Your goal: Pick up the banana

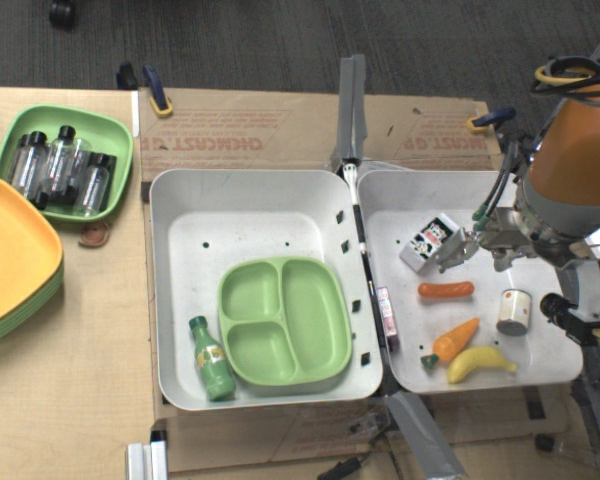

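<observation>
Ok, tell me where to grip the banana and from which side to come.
Grip the banana across its thick middle, coming straight down from above. It lies flat near the right bin's front edge, with the carrot close against its left end, so the middle and right half leave more finger room.

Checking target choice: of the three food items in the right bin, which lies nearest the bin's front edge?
The yellow banana, lying at the front edge; the carrot sits just behind, the sausage farther back.

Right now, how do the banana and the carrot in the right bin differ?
The banana is yellow; the carrot is orange with a green end. The banana is curved and lies nearly level in the camera view; the carrot is straight and slanted. The banana lies nearer the bin's front edge. Both lie in the right bin, close together.
</observation>
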`<state>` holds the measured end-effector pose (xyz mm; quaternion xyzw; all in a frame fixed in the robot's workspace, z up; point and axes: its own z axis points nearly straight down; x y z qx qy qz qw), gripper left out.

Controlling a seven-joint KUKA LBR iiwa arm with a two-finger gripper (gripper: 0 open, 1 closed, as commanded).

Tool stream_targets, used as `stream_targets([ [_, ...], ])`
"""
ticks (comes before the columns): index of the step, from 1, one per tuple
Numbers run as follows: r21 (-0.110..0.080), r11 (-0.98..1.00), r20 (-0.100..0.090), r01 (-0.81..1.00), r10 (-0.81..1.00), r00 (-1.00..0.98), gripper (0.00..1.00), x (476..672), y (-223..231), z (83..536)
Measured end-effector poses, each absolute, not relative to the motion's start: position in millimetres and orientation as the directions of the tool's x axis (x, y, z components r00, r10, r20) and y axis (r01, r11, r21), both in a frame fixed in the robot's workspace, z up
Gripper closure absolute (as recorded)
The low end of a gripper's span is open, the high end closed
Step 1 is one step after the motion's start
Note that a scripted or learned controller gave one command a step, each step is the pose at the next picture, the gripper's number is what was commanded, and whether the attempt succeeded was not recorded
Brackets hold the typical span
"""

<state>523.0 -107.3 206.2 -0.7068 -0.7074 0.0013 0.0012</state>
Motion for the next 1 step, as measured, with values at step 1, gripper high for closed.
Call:
stream_targets([
  [1, -0.005, -0.002, -0.001, 1.0, 1.0, 0.002, 1.0, 523.3, -108.3, 214.4],
])
